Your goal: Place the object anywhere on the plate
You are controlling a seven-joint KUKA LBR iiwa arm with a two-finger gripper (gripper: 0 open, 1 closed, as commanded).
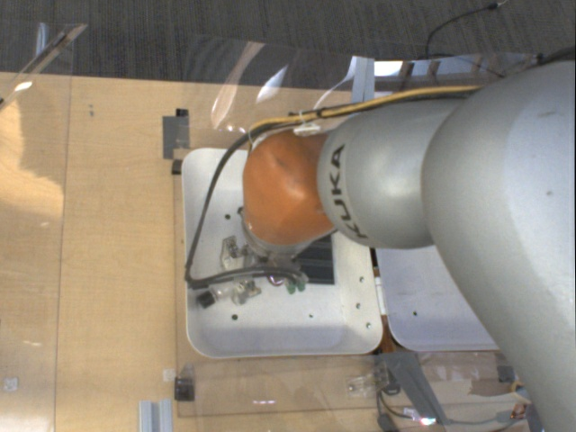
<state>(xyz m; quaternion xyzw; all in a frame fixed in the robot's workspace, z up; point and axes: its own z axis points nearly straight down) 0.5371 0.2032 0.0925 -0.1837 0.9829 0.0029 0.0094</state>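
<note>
Grey arm (432, 178) hangs over the left bin (270, 331), gripper (261, 273) near its middle; plate hidden.

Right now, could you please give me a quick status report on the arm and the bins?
End effector low over the left bin, fingers hidden by the wrist. Dark flat item beneath the arm, identity unclear. Arm blocks most of the bin.
</note>
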